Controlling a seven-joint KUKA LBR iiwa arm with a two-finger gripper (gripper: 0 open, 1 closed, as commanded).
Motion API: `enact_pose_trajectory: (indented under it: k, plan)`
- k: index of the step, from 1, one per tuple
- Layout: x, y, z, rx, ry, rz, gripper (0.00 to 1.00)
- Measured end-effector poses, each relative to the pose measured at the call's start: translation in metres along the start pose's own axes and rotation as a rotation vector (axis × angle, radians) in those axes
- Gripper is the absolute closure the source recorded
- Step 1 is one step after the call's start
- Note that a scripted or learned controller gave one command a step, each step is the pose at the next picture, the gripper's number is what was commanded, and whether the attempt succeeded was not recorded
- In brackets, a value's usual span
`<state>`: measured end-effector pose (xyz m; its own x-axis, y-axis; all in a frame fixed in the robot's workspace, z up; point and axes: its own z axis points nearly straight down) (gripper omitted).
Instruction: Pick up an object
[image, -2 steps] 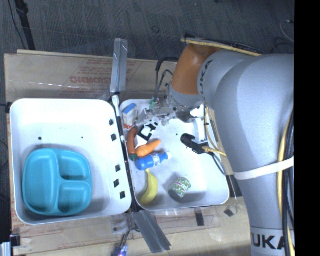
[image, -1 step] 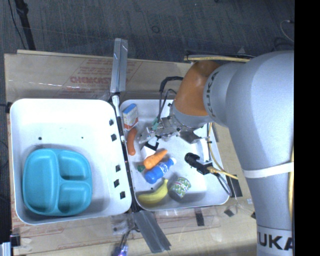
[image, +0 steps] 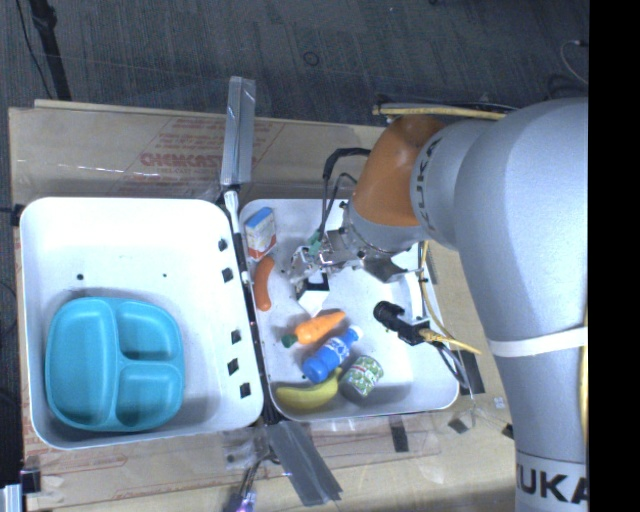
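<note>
Hovering fingers (image: 312, 262), grip state unclear, hot dog (image: 262, 283) just left, carrot (image: 320, 326) below.

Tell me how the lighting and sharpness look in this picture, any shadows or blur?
Camera view: even overhead light; the blue tray casts a soft shadow on the left bin; the tool looks slightly blurred and small; the banana and carrot read clearly; the big grey arm looms soft-edged at right.

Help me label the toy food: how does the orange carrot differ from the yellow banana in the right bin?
The orange carrot with a green end is straight and tapered; the yellow banana is curved. The carrot lies mid-bin, above the blue bottle; the banana lies along the near wall, below the bottle. Both lie flat in the right white bin.
</note>
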<state>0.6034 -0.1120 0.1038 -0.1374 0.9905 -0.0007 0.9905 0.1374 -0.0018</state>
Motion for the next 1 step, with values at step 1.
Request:
enact_pose_trajectory:
  k: [1]
  plan:
    - [-0.0331, 0.0050, -0.1664, 0.000, 0.000, -0.101, 1.00]
